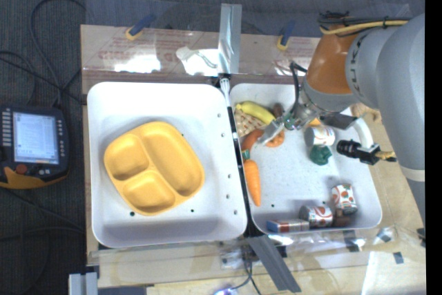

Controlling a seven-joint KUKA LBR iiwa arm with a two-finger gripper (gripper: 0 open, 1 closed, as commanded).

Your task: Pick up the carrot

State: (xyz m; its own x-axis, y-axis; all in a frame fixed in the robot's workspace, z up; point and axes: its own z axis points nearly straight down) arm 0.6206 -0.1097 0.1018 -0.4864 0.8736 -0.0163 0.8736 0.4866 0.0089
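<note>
The carrot (252, 181) is orange and tapered. It lies in the right bin (304, 183) along its left wall, thick end toward the back. My gripper (274, 128) hangs low over the back left of that bin, up and to the right of the carrot's thick end and apart from it. It is right over a small orange-red piece (275, 140) and next to a waffle-like item (246, 124). Nothing shows that the carrot is held.
A banana (253, 110) lies behind the gripper. A green item (320, 155), a white item (322, 135) and two cans (343, 197) (318, 215) fill the right bin's right and front. A yellow divided plate (153, 166) sits in the left bin (103, 217).
</note>
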